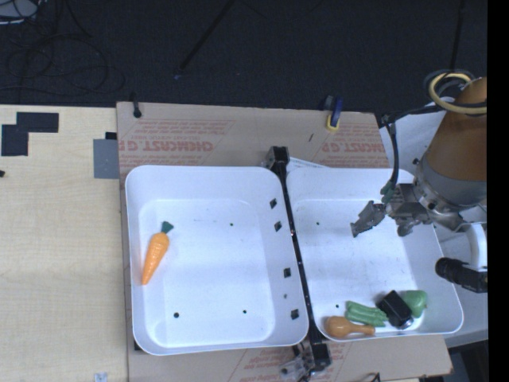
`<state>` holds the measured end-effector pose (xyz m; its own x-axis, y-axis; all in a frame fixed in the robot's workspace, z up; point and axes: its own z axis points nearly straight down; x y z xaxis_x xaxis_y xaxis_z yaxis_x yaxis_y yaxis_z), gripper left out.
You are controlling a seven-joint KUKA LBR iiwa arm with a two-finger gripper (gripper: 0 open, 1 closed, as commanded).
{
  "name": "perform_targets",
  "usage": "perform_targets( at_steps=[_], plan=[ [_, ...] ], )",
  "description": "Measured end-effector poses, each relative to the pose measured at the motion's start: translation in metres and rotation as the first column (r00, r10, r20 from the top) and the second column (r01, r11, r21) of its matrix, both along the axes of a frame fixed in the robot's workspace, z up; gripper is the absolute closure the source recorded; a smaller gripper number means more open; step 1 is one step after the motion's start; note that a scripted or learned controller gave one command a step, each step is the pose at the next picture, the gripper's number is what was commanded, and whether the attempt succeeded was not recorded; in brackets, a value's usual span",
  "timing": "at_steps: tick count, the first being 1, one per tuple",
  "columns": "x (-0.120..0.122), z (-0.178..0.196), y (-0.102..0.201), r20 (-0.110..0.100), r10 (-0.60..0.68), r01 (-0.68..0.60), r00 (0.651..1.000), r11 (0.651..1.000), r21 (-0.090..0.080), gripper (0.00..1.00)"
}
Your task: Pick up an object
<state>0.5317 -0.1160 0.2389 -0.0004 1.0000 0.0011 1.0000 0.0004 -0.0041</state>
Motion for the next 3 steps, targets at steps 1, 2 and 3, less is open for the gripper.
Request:
perform_targets(
  at_steps=[1,2,3],
  plan=[
    [0.034,-0.147,0.003,-0.008,0.004,-0.004,1.0,1.0,0.002,0.0],
    [0.109,-0.152,0.016,0.007,0.003,-0.003,1.0,1.0,-0.001,0.0],
    [0.105,-0.142,0.015,-0.001,-0.002,0.002,1.0,1.0,0.0,1.0]
  ],
)
